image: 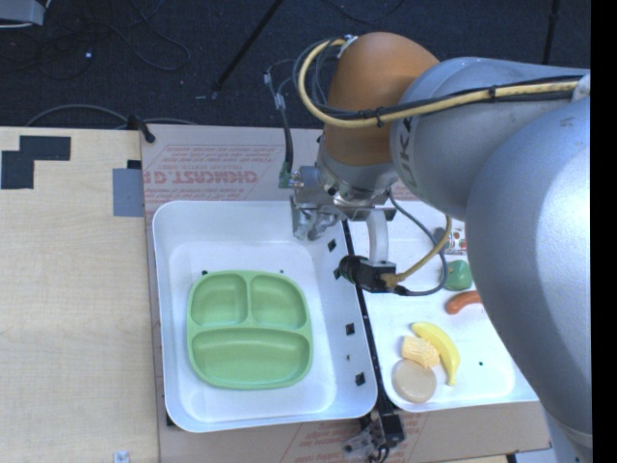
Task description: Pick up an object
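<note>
Banana (pixel 440 348) in right bin, well apart from end effector (pixel 310 222); grip state can't tell.

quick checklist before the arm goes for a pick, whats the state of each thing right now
1. Gripper position: above the far right corner of the left bin, away from the toy food. Not ok for a pick yet.
2. Finger state: cannot tell, the wrist hides it.
3. Something already held: cannot tell; nothing shows between the fingers.
4. Targets in the right bin: banana, corn piece, tan round disc, orange sausage, green item. Ok.
5. Spacing: banana, corn piece and tan round disc lie bunched together; orange sausage lies apart. Ok for the sausage.
6. Left bin: holds a green divided plate, lying flat. Ok.
</note>
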